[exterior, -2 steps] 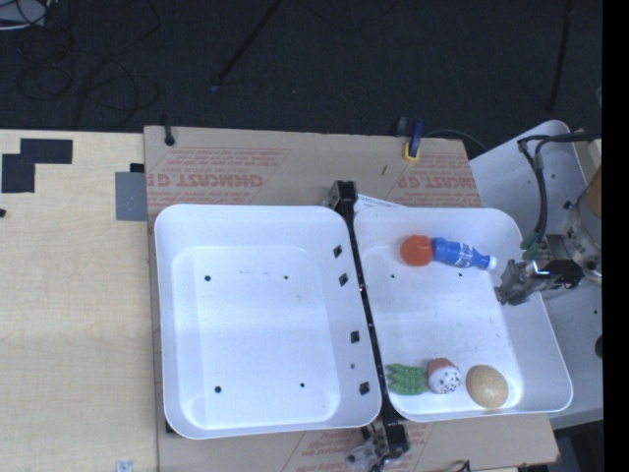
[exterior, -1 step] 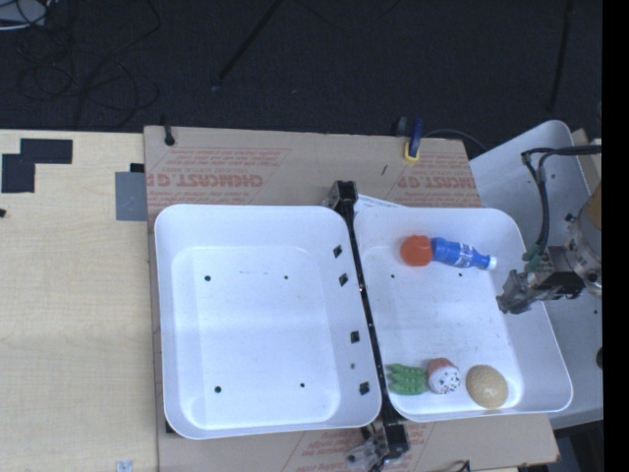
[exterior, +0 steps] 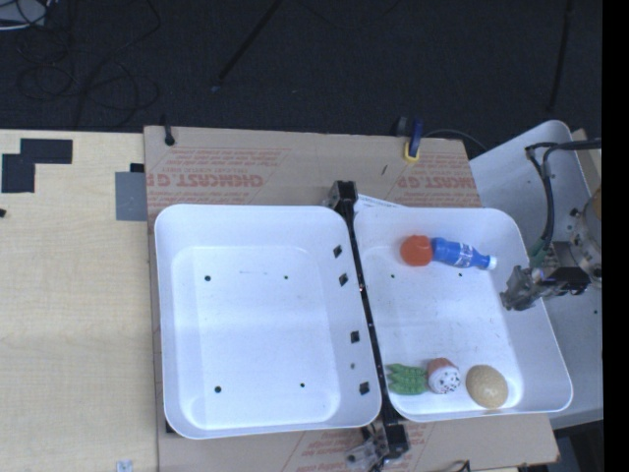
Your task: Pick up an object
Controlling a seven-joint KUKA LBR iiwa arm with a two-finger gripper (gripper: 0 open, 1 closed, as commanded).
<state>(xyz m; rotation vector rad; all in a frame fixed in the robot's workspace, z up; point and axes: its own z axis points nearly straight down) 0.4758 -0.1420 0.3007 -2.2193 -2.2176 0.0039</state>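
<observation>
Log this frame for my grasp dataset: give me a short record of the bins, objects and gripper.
left bin: no objects seen
right bin: five objects
far side: orange ball touching blue bottle
near side: green toy, white spotted ball, tan egg-shaped object
gripper: over right bin's right rim, holding nothing visible

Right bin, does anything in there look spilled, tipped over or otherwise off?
Nothing spilled. The blue bottle lies on its side beside an orange ball; it is the one thing not upright.
</observation>
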